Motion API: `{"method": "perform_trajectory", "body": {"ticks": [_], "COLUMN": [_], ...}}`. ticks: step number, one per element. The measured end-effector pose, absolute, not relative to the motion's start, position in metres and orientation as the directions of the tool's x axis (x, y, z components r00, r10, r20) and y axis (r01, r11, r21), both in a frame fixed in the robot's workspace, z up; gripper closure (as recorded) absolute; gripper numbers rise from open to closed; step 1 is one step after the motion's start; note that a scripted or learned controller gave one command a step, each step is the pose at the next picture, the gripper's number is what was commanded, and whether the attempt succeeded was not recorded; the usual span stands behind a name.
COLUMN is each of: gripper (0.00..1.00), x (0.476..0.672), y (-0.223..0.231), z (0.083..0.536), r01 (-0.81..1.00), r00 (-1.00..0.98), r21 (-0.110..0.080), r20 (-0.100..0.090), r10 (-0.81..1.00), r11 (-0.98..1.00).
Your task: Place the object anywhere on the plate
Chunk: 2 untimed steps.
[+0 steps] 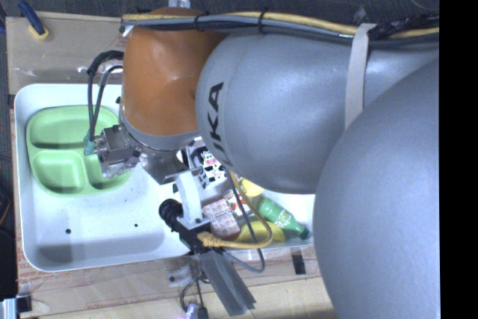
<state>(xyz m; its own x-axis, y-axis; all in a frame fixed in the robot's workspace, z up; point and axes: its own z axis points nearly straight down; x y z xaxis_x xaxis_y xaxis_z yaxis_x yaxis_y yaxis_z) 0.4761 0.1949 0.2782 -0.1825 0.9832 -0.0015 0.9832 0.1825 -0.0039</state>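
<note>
- the view is dominated by the grey arm (pixel 314 123), which is seen reaching in from 3 o'clock and covering the centre and right of the bench.
- an orange band (pixel 160 78) is seen on the arm above the wrist, at about 10 o'clock from the frame's centre.
- black cables (pixel 95 93) are looped from the band down toward the wrist hardware.
- the gripper (pixel 112 153) is found at 9 o'clock from the centre, over the left bin (pixel 89 235); how it is set cannot be told, as the tool is seen from above and partly masked by its own mount.
- a green divided plate (pixel 56 149) is seen in the left bin at its 10 o'clock corner; the gripper is placed over the plate's 3 o'clock edge.
- whether anything is carried in the tool cannot be told.
- in the right bin (pixel 299 202), mostly hidden under the arm, a cluster of things is seen at 6 o'clock from the centre: a green bottle (pixel 282 219), a yellow object (pixel 254 231) touching it, and a small red and white packet (pixel 222 217) just beside them.
- a black and white patterned piece (pixel 211 164) is glimpsed just at 12 o'clock from the packet.
- which of these is the task's object cannot be told.
</note>
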Motion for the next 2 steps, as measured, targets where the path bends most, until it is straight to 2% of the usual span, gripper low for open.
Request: {"method": "perform_trajectory", "body": {"ticks": [1,2], "gripper": [1.0,1.0], "x": [0.508,0.502], "y": [0.183,0.125], "z": [0.276,0.336], "r01": [0.986,0.998], "r00": [-0.167,-0.056], "r21": [-0.003,-0.001], "r20": [-0.002,0.0], "r10": [0.986,0.998], "r11": [0.167,0.056]}}
